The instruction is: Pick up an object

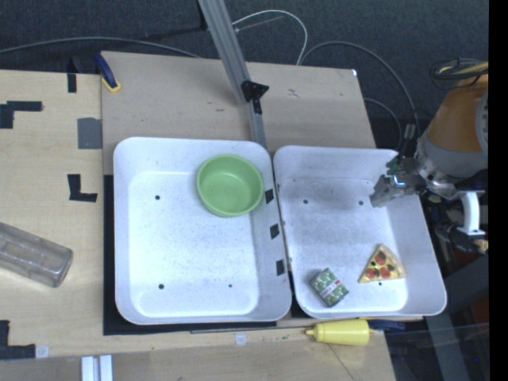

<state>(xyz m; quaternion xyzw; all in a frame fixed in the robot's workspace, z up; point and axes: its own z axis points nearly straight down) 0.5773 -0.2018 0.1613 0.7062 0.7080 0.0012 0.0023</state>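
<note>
I can't tell my claw's (383, 193) state. It's over the right bin's (317, 205) far right corner; pizza slice (382, 265) and green packet (329, 286) hug the near wall, risking a glancing miss.

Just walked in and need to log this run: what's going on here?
A robot arm reaches in over the right bin, its claw hovering near the bin's upper right corner with nothing visibly held. A pizza slice toy and a small green packet lie lower in that bin. A green bowl sits in the left bin.
</note>
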